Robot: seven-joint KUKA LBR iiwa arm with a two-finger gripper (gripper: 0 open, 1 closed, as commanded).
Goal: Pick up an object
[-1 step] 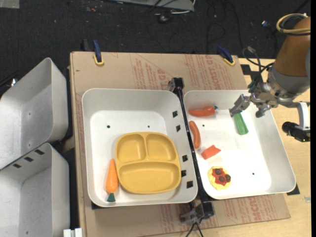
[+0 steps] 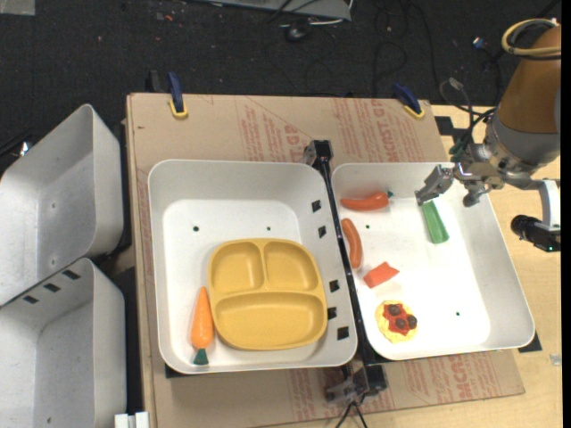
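The two shallow white bins (image 2: 268,181) look like smooth plastic with a soft shine. The yellow divided tray (image 2: 268,294) is matt plastic. The orange carrot toy (image 2: 202,319) and the green cylinder (image 2: 435,222) look smooth, slightly glossy. The brown printed board (image 2: 268,127) under the bins looks like matt cardboard.

Two white bins are seen: the left bin (image 2: 169,239) at 9 o'clock and the right bin (image 2: 500,283) at 3 o'clock. A yellow divided tray (image 2: 268,294) and an orange carrot (image 2: 202,319) with a dark green tip are shown in the left bin. In the right bin, a green cylinder (image 2: 435,222), a red-orange sausage (image 2: 365,202), a second orange-red sausage (image 2: 353,242), an orange-red wedge (image 2: 381,274) and a yellow piece (image 2: 396,320) spotted red and black are shown. Brown board (image 2: 268,123) with red print is seen at 12 o'clock.
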